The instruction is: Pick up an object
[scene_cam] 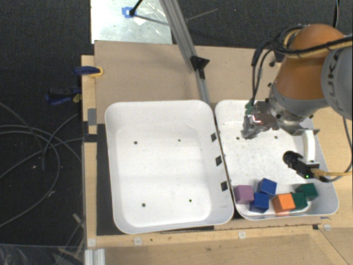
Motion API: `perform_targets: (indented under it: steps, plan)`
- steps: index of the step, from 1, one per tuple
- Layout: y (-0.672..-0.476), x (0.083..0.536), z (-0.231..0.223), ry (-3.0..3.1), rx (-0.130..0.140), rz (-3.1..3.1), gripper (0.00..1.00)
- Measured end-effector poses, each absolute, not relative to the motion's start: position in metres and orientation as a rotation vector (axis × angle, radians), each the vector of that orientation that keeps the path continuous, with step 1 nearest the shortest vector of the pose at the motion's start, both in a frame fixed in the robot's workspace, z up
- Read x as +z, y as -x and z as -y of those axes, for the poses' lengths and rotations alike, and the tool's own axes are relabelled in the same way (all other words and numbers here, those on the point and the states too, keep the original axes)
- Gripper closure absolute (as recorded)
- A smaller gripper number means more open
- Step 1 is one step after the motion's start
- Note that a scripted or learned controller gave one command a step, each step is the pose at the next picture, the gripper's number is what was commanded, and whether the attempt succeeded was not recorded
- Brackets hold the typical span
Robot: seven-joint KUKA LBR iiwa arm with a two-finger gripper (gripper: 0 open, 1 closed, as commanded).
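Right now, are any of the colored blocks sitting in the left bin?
No, the blocks, such as the purple block and orange block, are all clustered at the near end of the right bin, not in the left bin.

L bin [165, 164] white; blue clamp [83, 70] bench edge; cables [33, 148] on floor

Arm reaches in from right, tool [251, 127] pointing down, low.

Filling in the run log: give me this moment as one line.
gripper: above right bin, far end, nothing seen held | blocks: purple, blue, orange, green at near end | left bin: beside it
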State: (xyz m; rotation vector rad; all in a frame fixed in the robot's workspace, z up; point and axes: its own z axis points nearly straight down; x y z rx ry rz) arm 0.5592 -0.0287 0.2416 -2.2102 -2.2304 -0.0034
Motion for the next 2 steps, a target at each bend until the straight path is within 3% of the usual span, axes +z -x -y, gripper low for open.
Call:
perform_targets:
  steps: [1, 2]
  plan:
    - [-0.514, 0.219, -0.059, 2.202, 0.000, 2.233, 1.00]
    - [-0.537, 0.212, 0.019, 2.231, 0.001, 2.218, 1.00]
